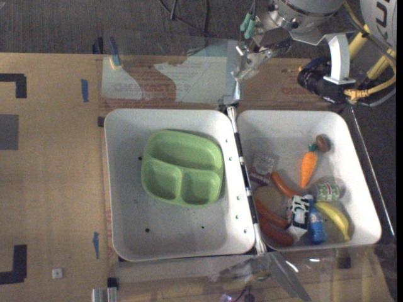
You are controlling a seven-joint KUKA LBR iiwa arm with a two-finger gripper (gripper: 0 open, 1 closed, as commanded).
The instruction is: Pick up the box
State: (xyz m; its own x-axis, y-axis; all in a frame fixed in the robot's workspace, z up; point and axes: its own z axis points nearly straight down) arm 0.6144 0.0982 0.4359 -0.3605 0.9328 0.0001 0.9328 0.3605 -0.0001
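1. Fingers' state I cannot tell from this overhead angle; the gripper (247,63) hangs above the bench (50,168), just beyond the far rims where the two bins meet, with nothing seen in it.
2. I see the box (300,209), a small black-and-white printed carton, lying in the right bin (362,168) towards its near end, tilted and crowded.
3. A blue packet (316,226) touches the box on its right, with a yellow banana (334,218) just beyond that. Glossy red sausages (272,221) press in from the left, one more (285,184) lying above.
4. Further back, an orange carrot (308,168) stands off from the box, with a round green-and-white tub (327,189) beside it, a brown ball (323,142) at the carrot's top end and a crumpled wrapper (263,164) near the dividing wall.
5. Open white floor lies in the right bin's far half.
6. A smooth green divided plate (182,168) sits alone in the left bin (119,187), bare floor on its near side.
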